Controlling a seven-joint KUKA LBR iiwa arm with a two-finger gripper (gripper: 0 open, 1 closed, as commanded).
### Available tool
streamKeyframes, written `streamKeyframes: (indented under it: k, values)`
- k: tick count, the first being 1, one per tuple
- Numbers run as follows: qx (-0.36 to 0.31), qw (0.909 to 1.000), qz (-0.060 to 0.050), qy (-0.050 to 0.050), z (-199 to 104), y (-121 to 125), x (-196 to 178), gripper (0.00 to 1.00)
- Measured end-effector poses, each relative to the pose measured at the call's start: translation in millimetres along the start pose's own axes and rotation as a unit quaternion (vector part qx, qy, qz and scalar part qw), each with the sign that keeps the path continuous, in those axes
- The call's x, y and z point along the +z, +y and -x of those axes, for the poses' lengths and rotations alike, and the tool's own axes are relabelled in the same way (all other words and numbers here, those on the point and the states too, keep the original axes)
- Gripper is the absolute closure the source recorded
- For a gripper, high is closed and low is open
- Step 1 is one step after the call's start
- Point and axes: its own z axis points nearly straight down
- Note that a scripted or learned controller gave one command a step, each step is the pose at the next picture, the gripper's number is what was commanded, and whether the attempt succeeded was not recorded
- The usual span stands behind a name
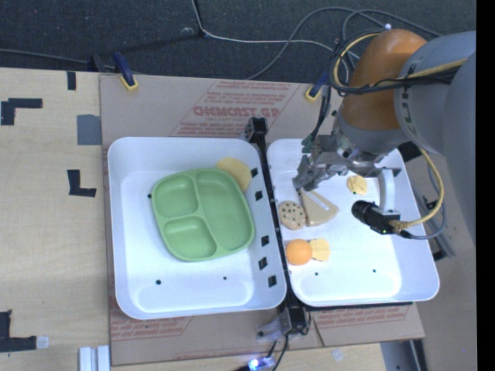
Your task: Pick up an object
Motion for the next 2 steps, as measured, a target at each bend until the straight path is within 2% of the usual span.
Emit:
streamKeyframes:
  k: [1, 2]
  values:
    - [0.0, 1.0, 0.0, 0.0, -57, 6, 8, 1.0]
    - [-0.001, 1.0, 0.001, 0.001, -113, 9, -5, 1.0]
